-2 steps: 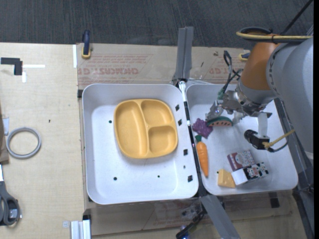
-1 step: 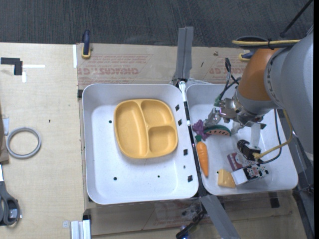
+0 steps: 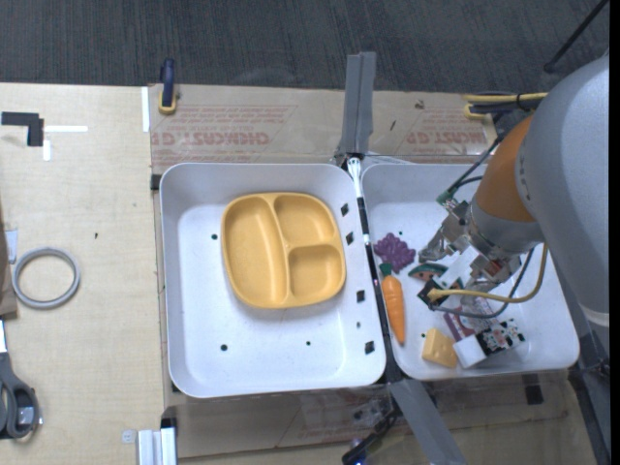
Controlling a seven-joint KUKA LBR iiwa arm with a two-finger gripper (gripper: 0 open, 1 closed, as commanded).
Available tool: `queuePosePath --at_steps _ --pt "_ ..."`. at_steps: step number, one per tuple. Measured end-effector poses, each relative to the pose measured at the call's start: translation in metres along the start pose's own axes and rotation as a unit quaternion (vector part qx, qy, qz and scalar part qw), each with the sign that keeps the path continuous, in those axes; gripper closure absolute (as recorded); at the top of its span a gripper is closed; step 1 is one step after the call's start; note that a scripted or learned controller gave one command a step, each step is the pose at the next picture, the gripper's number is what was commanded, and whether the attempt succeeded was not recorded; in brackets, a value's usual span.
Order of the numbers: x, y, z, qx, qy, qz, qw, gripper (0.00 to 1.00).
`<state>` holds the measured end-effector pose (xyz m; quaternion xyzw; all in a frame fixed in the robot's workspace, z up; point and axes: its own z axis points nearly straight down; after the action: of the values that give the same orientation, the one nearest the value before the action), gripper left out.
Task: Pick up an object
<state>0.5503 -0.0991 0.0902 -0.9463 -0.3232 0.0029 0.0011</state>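
**Left shallow white bin** (image 3: 189,298): holds one yellow three-compartment plastic plate (image 3: 284,250), lying flat near the bin's middle.

**Right shallow white bin** (image 3: 412,187): holds the loose items on offer for picking:
- a small purple bunch of toy grapes (image 3: 394,250), close to the left wall;
- an orange toy carrot with a green top (image 3: 392,308), just in front of the grapes, lying along that wall with its green end toward them;
- a yellow wedge-shaped block (image 3: 439,349), near the front edge, just right of the carrot's tip;
- a small white block with dark markings (image 3: 489,340), just beside the wedge on its right.

**Grey arm with orange band** (image 3: 504,187): reaches in from the right over the right bin; its two-finger gripper (image 3: 438,264) sits low, just right of the grapes and behind the wedge; from where I stand I cannot tell whether it is spread or closed.

**Pale wooden bench** (image 3: 87,192), left of the bins: a grey ring (image 3: 44,277) lying flat; dark scissors (image 3: 15,407) at the near-left edge.
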Motion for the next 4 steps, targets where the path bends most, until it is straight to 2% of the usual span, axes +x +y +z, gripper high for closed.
queuePosePath --at_steps 1,2,3,4 --pt "0.042 0.046 -0.001 -0.001 0.001 0.142 0.9899 0.0" --pt "0.052 0.098 -0.003 -0.001 0.001 0.146 0.9892 0.0" --pt "0.044 0.042 -0.07 -0.001 0.001 0.225 0.9744 0.0" --pt "0.024 0.009 0.0 0.0 0.0 0.199 0.98 0.0"
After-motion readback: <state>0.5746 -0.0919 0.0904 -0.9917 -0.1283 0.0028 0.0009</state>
